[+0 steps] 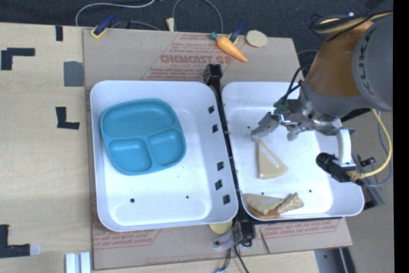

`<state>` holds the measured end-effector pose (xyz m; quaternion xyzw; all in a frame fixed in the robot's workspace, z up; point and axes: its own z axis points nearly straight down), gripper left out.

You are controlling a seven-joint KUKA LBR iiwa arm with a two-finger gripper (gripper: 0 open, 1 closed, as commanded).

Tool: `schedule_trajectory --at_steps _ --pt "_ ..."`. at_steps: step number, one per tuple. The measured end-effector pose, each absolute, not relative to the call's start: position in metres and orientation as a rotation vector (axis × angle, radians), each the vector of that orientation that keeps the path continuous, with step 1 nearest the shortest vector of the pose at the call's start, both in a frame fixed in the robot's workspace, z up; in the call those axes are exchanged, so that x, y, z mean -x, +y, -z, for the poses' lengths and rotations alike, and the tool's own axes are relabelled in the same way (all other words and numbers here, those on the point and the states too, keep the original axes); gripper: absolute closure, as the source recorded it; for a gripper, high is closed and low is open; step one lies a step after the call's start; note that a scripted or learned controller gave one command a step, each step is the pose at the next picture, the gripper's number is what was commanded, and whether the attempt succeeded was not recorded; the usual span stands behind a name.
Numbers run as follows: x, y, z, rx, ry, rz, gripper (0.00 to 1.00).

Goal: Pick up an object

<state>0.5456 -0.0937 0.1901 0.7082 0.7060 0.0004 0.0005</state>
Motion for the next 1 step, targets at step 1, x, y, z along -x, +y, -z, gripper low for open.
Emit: schedule_trajectory --at_steps 1 --pt "-0.5449 -0.1204 -0.0837 -2.223 2.221 0.005 0.00"
